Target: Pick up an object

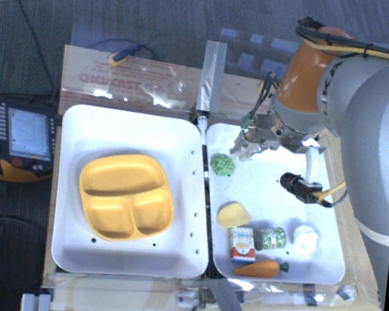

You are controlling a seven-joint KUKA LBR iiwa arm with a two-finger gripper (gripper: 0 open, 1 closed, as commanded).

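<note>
My gripper [243, 149] hangs over the far left part of the right bin [329, 203], with nothing visible between its fingers. A green ball-like object [223, 165] lies just below and left of it. Nearer the front lie a pale yellow lump [233, 214], a red and white carton [241, 244], a small jar of green things [271, 238], a white round piece [305, 236] and an orange carrot [259, 268].
The left bin [78, 130] holds a yellow divided tray [127, 196]. A black and yellow cable connector [303, 188] hangs over the right bin's right side. A teach pendant [19, 139] sits left of the bench. The arm's big grey body [375, 117] covers the right.
</note>
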